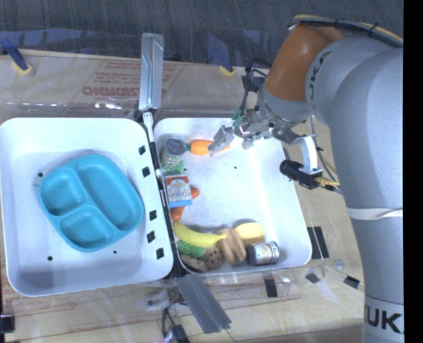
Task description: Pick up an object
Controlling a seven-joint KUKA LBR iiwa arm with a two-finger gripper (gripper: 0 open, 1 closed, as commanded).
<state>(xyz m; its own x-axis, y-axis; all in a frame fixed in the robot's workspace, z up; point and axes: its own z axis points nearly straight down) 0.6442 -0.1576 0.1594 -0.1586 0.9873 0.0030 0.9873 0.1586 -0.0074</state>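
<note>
**Hovering over the right bin's far edge with a carrot at my fingertips**

Looking down from the overhead camera, I am reaching in from the right, my gripper (229,138) hanging over the far left part of the right bin (286,191). My fingers are closing narrowly on the orange carrot (210,146), which is showing between their tips and pointing left toward a small can (173,153) lying by the bin's left wall. Below the can, a little carton (178,191) is lying against the same wall. Along the near wall, a banana (197,234), a pretzel-shaped piece (233,246), a yellow lump (249,231) and a dark tin (262,252) are crowding together. In the left bin (18,191), a blue divided tray (90,201) is sitting tilted near the middle, well apart from me.
</note>
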